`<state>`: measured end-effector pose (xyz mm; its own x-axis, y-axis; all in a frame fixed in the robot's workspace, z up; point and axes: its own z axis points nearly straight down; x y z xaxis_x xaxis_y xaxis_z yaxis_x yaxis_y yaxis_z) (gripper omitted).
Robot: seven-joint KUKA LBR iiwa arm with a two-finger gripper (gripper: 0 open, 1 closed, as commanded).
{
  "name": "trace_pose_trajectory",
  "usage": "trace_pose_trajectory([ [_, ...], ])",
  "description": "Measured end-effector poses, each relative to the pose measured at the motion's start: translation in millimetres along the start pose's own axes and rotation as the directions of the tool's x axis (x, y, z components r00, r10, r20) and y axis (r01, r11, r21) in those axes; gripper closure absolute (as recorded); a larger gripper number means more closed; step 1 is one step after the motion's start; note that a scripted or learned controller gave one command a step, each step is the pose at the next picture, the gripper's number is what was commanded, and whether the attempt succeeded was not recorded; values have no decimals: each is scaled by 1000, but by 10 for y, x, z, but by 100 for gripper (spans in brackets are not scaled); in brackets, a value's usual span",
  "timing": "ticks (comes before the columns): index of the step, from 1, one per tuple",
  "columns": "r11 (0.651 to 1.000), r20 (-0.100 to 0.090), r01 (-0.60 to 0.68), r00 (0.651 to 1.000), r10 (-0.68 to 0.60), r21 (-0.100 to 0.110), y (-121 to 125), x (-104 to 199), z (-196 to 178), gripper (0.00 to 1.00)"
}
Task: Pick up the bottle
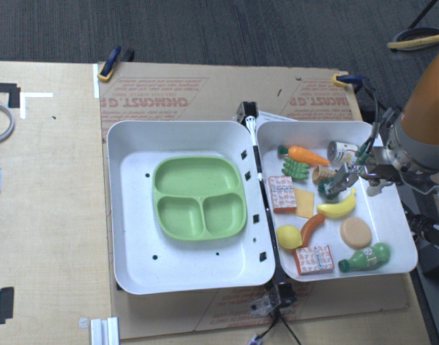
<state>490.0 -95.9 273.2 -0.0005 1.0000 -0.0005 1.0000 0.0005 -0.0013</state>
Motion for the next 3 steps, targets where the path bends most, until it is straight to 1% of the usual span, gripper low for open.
trace_pose_trajectory([
  [1,1000,1,-1,1000,1,1,4,-3,-92,100],
  [2,971,0,239,971,-239,1,-126,728,233,100],
  [3,822,0,569,822,-569,0,-125,1501,567,100],
])
